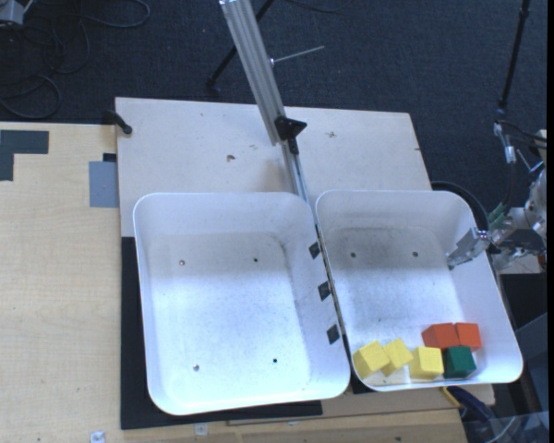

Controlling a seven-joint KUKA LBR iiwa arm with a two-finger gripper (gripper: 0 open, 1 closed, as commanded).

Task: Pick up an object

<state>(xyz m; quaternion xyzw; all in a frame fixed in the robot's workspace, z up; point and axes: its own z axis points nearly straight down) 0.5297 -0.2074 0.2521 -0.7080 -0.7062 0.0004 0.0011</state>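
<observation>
Pale counter under two white bins side by side, dark carpet beyond. Left bin bare white inside. Right bin holding blocks in its near right corner: two yellow blocks touching, another yellow block, a green block, orange-red blocks just behind. Hand at the right bin's right rim, well apart from the blocks; cannot tell how open.

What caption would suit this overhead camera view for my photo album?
Coloured blocks huddle in the near corner of the right bin, beside the left bin, while the gripper waits at the right bin's edge.
</observation>
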